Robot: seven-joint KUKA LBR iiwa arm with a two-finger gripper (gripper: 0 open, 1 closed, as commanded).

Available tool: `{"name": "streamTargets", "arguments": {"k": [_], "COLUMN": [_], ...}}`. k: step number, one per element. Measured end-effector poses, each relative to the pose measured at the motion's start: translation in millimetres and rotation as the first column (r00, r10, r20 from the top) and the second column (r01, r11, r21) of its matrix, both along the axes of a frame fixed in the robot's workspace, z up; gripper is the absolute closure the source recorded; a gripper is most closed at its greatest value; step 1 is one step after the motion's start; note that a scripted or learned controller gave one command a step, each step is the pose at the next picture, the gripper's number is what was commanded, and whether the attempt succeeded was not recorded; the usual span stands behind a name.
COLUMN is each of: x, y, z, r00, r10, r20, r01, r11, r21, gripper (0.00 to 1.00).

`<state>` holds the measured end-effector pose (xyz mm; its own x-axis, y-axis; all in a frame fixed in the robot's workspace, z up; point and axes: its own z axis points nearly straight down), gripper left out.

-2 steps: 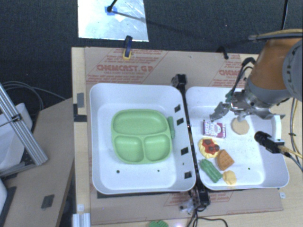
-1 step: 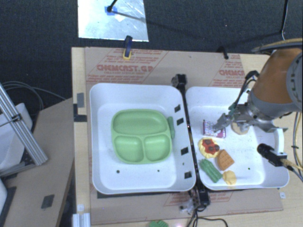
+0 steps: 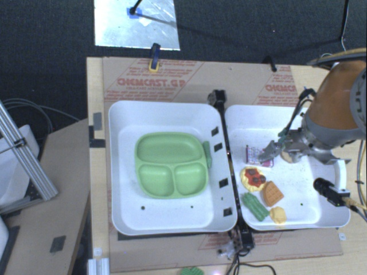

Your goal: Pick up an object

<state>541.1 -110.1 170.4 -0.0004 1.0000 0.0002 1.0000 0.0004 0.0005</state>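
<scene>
Left bin [image 3: 123, 153]: holds a green divided tray [image 3: 171, 164], three compartments, lying flat near the bin's centre. Nothing else visible in it.

Divider between bins, with black clips along it.

Right bin [image 3: 327, 211]: toy food items clustered toward its 7 o'clock corner. A small purple-and-white packet [image 3: 254, 154] sits nearest the bin's centre. Just at 6 o'clock of it, a yellow round piece with red topping [image 3: 252, 178]. At 4 o'clock of that, an orange waffle-like piece [image 3: 272, 193], touching or nearly so. A green pod-shaped piece [image 3: 254, 206] lies at 6 o'clock of the yellow round one, slanted. A small yellow piece [image 3: 278, 215] rests near the bin's front wall.

Gripper [image 3: 269, 152]: down inside the right bin, right beside the purple-and-white packet at its 3 o'clock. Whether it is open or closed cannot be told; no object is seen held.

Arm [image 3: 338, 107]: grey with orange band, entering from 3 o'clock.

Judgement: step in hand appears to be the descent onto a target, likely the packet. Next move calls for closing on it squarely, then a straight lift; the packet looks thin and may slip.
</scene>
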Motion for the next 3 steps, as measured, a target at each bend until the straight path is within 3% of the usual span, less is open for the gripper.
{"name": "streamTargets", "arguments": {"k": [1, 2, 3], "x": [13, 25, 61], "y": [4, 1, -52], "z": [28, -90, -30], "r00": [1.000, 1.000, 1.000], "r10": [0.004, 0.002, -0.002], "r20": [0.004, 0.001, 0.009], "r01": [-0.004, -0.002, 0.002], "r11": [1.000, 1.000, 1.000], "r21": [-0.001, -0.001, -0.006], "gripper": [0.00, 0.00, 0.00]}}
